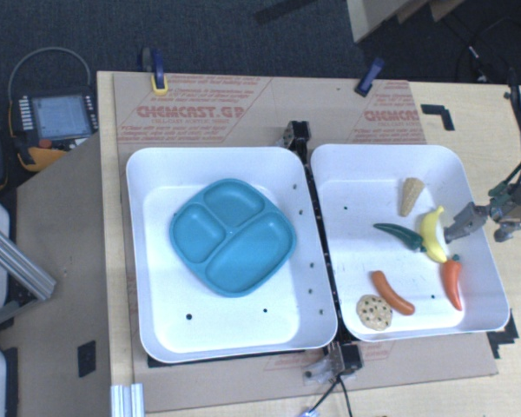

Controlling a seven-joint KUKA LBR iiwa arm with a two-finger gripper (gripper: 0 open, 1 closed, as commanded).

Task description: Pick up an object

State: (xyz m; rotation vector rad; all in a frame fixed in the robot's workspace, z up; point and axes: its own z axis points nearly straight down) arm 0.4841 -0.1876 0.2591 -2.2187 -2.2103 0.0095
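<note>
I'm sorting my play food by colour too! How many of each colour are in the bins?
Blue: 1, the plate
Green: 1, the pepper
Yellow: 1, the banana
Orange: 2, the carrot and sausage
Tan: 2, the cone and cookie
Total: 7

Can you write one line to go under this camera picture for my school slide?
Robot hand reaches beside a toy banana in the right bin; a blue plate sits in the left bin.

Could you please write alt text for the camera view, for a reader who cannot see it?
The gripper reaches into the right bin beside a toy banana, near a carrot, sausage, cookie, green pepper and cone. The left bin holds a blue divided plate.
</note>
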